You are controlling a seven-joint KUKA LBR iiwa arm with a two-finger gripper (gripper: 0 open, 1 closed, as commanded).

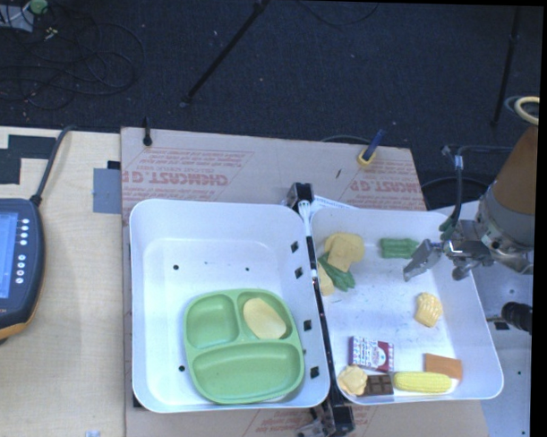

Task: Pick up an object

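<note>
On the far left of the counter [72,340] lies a teach pendant [8,262], well apart from the work. The left bin [156,254] holds a green divided plate [242,351] with a pale yellow piece [265,319] lying in its upper right compartment; the rest of that bin's floor is bare.

Across the shared rim, the right bin [479,355] carries the candidates for picking. Against its left wall sit a yellow toy [346,250] and a green leafy piece [339,278], touching each other. A green pepper-like piece [398,248] lies near the top. A small yellow corn chunk [428,309] rests alone in the middle right. Along the front wall crowd a red and white box [371,354], a yellow lump [353,380], a brown block [379,384], a corn cob [422,382] and an orange block [442,364].

The gripper [442,261] hangs over the bin's upper right, jaws apart with nothing between them, just beside the green pepper-like piece and above the corn chunk. So the task looks barely begun: no object is lifted, and approach, closing and lifting all remain.

For room, the corn chunk seems the easiest target, with open floor all round it. The front-row items are packed together and close to the wall, leaving little space for a finger, and the left pair hugs the dividing rim.
</note>
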